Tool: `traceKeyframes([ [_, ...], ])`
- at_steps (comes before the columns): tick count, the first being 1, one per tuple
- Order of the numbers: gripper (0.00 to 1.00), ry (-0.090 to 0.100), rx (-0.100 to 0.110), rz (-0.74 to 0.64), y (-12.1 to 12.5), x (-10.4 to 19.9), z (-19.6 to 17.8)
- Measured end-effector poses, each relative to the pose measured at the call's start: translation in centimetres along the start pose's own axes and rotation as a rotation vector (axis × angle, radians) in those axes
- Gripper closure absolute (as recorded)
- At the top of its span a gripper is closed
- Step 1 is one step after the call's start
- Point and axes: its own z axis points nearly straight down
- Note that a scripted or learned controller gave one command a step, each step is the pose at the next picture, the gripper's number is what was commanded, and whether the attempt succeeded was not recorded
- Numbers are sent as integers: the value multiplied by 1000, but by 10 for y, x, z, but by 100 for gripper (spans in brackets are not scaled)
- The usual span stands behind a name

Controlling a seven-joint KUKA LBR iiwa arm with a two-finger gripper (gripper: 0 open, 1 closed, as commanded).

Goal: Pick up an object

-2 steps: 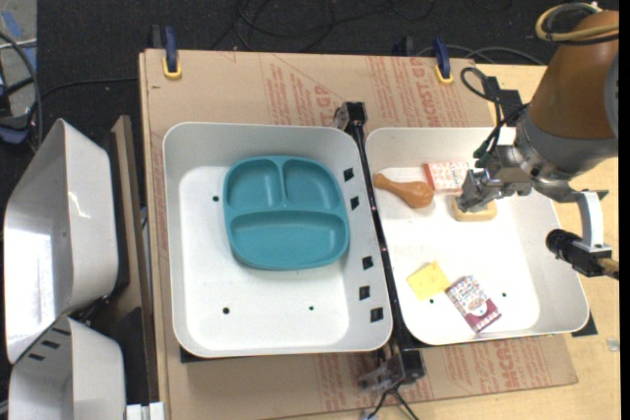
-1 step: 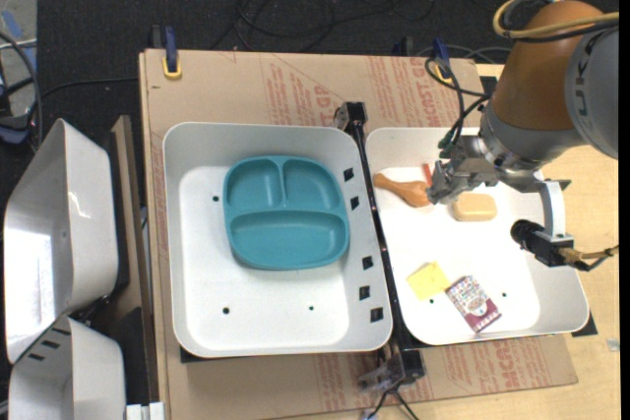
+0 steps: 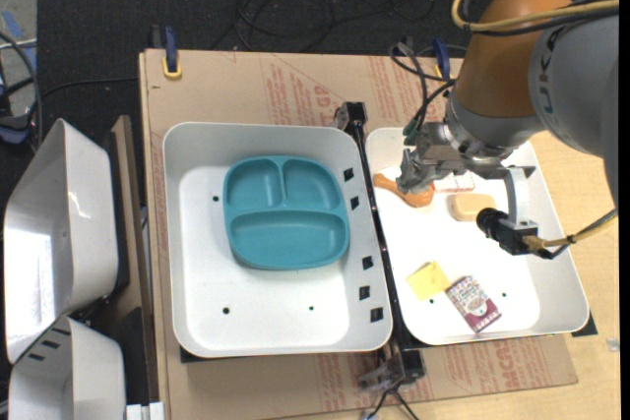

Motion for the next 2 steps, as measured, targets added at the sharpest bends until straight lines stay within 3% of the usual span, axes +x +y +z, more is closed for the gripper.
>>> traceKeyframes([
  [2,100,1,1,0,17,96,10],
])
